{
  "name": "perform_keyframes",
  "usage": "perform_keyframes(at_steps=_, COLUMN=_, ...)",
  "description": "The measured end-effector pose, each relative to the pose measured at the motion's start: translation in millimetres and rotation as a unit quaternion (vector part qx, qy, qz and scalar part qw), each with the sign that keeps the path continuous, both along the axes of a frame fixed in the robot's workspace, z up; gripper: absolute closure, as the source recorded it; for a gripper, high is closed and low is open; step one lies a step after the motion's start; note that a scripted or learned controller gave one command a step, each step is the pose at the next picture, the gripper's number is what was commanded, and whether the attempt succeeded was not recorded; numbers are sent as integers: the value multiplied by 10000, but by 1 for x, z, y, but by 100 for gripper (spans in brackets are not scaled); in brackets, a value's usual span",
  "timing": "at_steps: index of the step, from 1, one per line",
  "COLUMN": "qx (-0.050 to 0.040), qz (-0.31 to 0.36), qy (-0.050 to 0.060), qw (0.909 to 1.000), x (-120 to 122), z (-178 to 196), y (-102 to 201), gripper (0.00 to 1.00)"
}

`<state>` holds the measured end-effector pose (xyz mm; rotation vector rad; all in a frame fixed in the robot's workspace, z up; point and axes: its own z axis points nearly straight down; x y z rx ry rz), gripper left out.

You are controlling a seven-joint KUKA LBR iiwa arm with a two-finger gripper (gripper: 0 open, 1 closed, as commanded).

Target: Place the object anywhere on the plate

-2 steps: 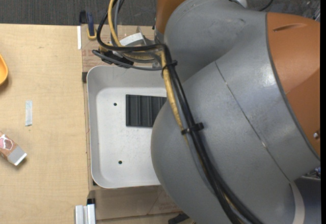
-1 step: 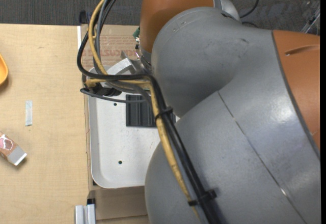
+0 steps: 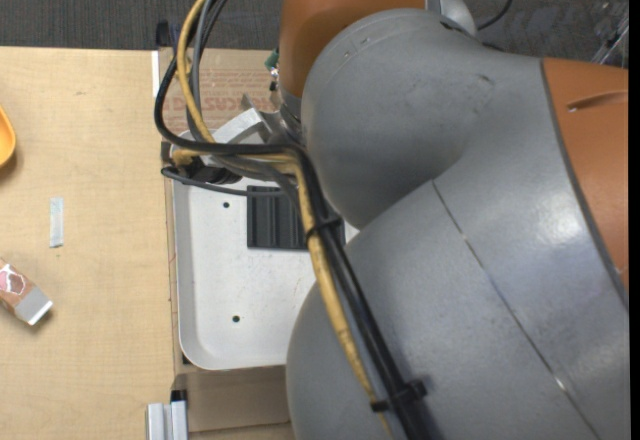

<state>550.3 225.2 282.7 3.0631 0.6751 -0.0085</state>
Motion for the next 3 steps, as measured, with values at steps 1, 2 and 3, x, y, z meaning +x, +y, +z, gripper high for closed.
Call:
perform_keyframes(at_steps=1, qx=12, qz=2140, qy=19, qw=9768, x=-58, z=-47, y=2, gripper=100)
perform_keyframes(at_steps=2, qx=12, qz=2136, qy=17, qw=9769, x=-58, z=-47, y=2, gripper=0)
perform_keyframes(at_steps=3, qx=16, qz=2358, qy=17, qw=9718, x=7, z=-3, y=-73, gripper=0)
